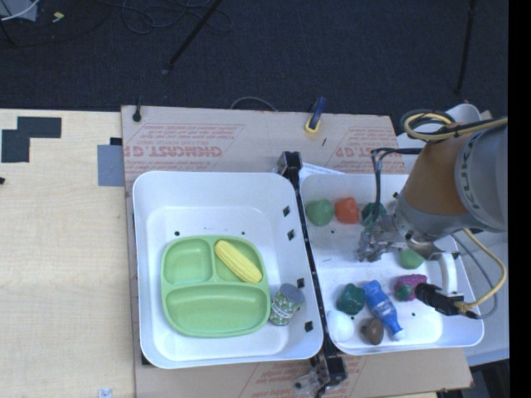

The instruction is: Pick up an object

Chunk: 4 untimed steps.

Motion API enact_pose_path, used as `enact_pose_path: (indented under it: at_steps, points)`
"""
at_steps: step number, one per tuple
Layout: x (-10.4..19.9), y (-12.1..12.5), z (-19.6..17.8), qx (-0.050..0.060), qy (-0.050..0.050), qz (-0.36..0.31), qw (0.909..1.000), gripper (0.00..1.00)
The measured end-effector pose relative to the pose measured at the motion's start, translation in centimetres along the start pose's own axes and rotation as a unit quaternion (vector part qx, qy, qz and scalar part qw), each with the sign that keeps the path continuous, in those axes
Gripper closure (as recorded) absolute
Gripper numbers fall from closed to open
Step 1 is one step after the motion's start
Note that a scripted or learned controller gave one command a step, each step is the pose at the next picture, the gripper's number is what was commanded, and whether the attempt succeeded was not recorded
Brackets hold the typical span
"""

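Gripper sits low in the right bin, claw state: can't tell. Nearest candidates: orange ball just up-left of it, blue bottle below, long axis running down-right.

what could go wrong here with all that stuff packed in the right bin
The pincer sits low in the right bin among scattered toys. The blue bottle, dark green piece and brown piece touch or nearly touch, so a grab there may nudge neighbours or catch two.
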<state>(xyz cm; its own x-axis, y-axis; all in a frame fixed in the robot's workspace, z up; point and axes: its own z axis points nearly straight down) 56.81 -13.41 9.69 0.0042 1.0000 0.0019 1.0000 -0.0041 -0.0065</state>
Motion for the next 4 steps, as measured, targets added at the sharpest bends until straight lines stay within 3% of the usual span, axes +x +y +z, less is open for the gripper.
enact_pose_path:
  at_steps: [2, 3, 4]
  points:
    - [1.0, 0.9, -11.4, -0.005, -0.001, -0.003, 1.0, 1.0]
    - [0.9, 0.9, -13.2, -0.003, -0.001, -0.003, 1.0, 1.0]
    - [5.8, 3.2, -14.1, -0.003, 0.0, -0.004, 1.0, 1.0]
